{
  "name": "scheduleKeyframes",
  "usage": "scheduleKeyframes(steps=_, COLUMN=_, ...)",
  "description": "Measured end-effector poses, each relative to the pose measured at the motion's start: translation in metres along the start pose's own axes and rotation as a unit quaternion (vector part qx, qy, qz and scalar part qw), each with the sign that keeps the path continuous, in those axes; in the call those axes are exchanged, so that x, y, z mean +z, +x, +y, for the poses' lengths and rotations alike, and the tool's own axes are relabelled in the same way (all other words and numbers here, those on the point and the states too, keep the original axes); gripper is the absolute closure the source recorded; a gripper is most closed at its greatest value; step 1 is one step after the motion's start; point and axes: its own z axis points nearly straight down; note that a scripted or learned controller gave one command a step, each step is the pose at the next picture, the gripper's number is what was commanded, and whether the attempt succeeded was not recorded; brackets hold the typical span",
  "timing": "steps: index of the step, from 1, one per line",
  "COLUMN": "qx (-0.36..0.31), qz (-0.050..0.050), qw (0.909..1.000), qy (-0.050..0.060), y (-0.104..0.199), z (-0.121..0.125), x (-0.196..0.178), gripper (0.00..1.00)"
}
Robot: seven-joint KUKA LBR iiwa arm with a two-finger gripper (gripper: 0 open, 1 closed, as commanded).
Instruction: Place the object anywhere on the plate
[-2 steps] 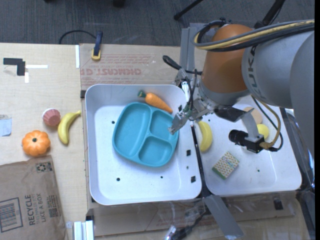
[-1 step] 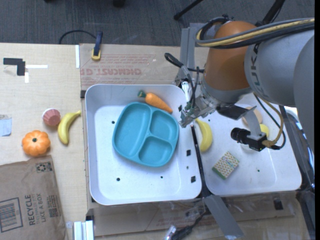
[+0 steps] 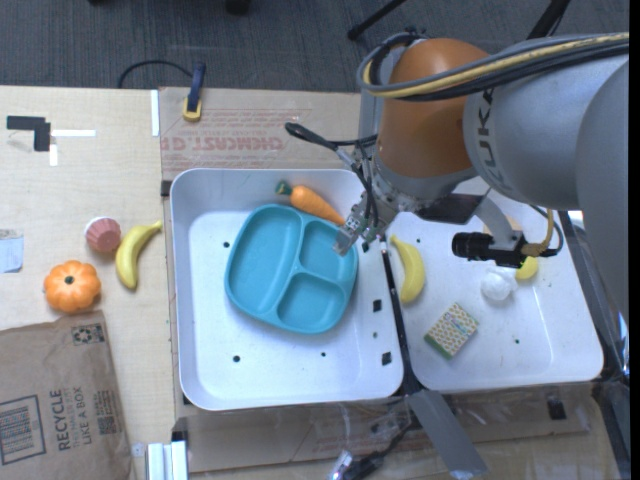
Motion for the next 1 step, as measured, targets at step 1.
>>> scheduleKeyframes(steps=1, qx=0.000, qz=0.000, qw=1.0000, qy=0.000, y=-0.0003, z=-0.0002, x=-0.0001, gripper=0.00)
